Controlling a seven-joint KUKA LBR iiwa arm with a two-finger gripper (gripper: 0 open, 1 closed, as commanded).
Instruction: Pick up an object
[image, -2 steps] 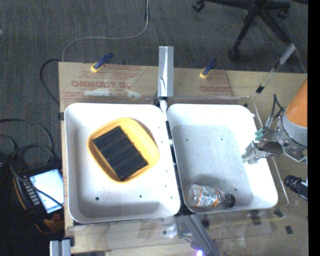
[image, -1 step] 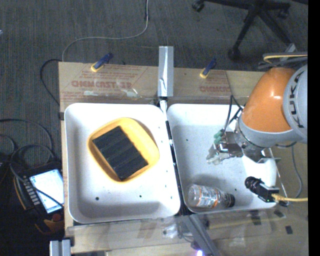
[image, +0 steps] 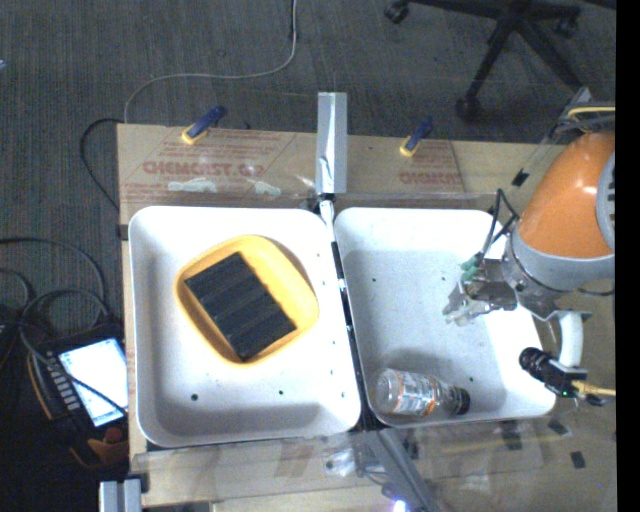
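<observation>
Dark grey carpet surrounds the worktop (image: 150, 160), a brown cardboard-covered surface bearing two shallow white bins side by side; an office chair base (image: 510, 40) stands on the floor at the top of the view, and a lit tablet (image: 95, 375) lies on the floor at the left, among black cables; two blue-and-yellow clamps (image: 202, 124) sit along the far edge of the cardboard; the left bin (image: 160, 410) holds a yellow tray (image: 300, 285) with a dark ribbed block (image: 240, 305) lying in it, tilted on the diagonal; the right bin (image: 400, 260) holds a clear plastic bottle (image: 420, 392) with an orange-red label and a dark cap, lying on its side against the bin's near wall; the tool (image: 470, 295) hangs over the right part of the right bin, farther from the camera than the bottle and a little to its right — well apart from it, not touching; the arm (image: 565, 215) reaches in from the right, its orange band bulking large above the grey wrist, the wrist pointing leftward and down into the bin; whether the tool is spread or pressed together I cannot tell — its tip is a blur of pale and green parts
</observation>
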